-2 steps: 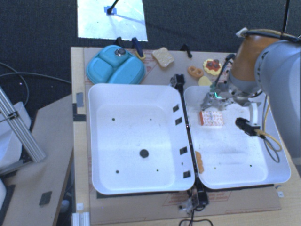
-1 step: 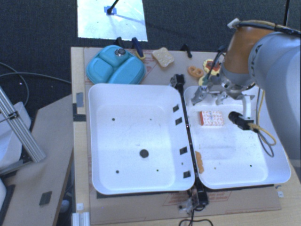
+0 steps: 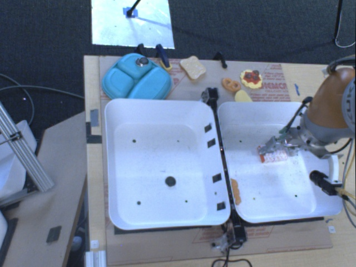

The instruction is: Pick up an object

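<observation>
**White bins, arm low over the right one**

White plastic was most of what I had on my screen: two shallow bins side by side on the bench, and I took the black divider (image 3: 221,149) between them as my landmark. Right of the divider, in the right bin (image 3: 289,204), the grey arm with its orange band (image 3: 334,102) reached in, and the gripper (image 3: 273,148) sat low near the bin floor. Directly at its tip lay a small red-and-white packet (image 3: 275,157), touching or very nearly touching the tool. From my feed I could not tell whether the fingers were wide or narrow, nor whether the packet was between them.

Just right of the divider, near its lower end, an orange snack piece (image 3: 235,191) lay against the right bin's wall. Left of the divider, the left bin (image 3: 128,204) held a small dark round disc (image 3: 170,181) about midway across its floor.

Beyond the divider's far end, on the bench outside the bins, I saw a blue sectioned tray (image 3: 136,78) well to the left, a slice of toy toast (image 3: 193,67) nearer, and to the right a pretzel-shaped piece (image 3: 231,84), a round toy pizza (image 3: 251,78) and a pale yellow piece (image 3: 242,96) just at the right bin's rim.
</observation>
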### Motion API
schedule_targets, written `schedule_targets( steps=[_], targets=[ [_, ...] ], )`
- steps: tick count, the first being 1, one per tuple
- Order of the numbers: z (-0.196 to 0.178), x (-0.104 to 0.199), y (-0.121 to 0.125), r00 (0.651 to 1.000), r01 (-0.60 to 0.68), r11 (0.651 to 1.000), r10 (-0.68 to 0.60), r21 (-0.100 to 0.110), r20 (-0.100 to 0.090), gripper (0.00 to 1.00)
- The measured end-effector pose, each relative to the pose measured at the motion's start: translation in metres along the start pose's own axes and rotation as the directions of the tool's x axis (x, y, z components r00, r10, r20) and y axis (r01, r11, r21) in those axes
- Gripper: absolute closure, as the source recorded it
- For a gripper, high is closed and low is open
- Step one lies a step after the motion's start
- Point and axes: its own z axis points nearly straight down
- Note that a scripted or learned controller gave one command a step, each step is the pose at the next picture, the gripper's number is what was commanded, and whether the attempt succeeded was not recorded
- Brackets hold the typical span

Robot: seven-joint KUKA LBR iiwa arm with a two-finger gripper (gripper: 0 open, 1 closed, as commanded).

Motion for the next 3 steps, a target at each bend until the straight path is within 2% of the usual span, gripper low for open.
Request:
schedule_targets(
  steps=[1, 2, 3],
  targets=[
    [0.001, -0.022, 0.071, 1.0, 0.014, 1.0, -0.014, 0.002, 0.005, 0.0],
    [0.003, -0.024, 0.096, 1.0, 0.014, 1.0, -0.014, 0.007, 0.004, 0.0],
    [0.002, -0.024, 0.095, 1.0, 0.014, 1.0, -0.014, 0.006, 0.004, 0.0]
  ],
)
